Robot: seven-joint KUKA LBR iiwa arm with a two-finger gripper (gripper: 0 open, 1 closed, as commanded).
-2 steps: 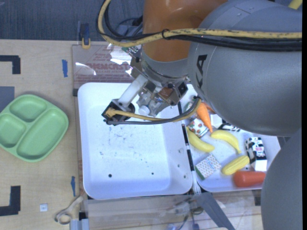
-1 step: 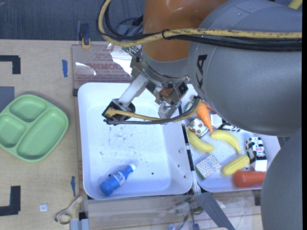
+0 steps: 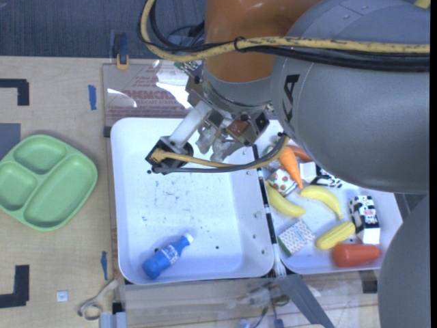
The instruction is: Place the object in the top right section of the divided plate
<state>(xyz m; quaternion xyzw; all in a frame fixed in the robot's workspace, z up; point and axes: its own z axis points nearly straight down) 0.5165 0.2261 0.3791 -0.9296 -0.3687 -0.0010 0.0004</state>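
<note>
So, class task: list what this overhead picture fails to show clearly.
- Hand: camera view, tips blurred against the white bin; open or shut unclear.
- Right bin: arm covers its upper part.
- Blue bottle: label too small to read.
- Carrot: top hidden under the arm.

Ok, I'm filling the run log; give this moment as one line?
gripper: over left white bin | blue plastic bottle: lying in bin | green divided plate: on bench

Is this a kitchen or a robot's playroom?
Probably a robot test lab, not a kitchen. A grey and orange arm reaches over two white bins, the food looks like toys, and blue tape marks the wooden bench.
</note>
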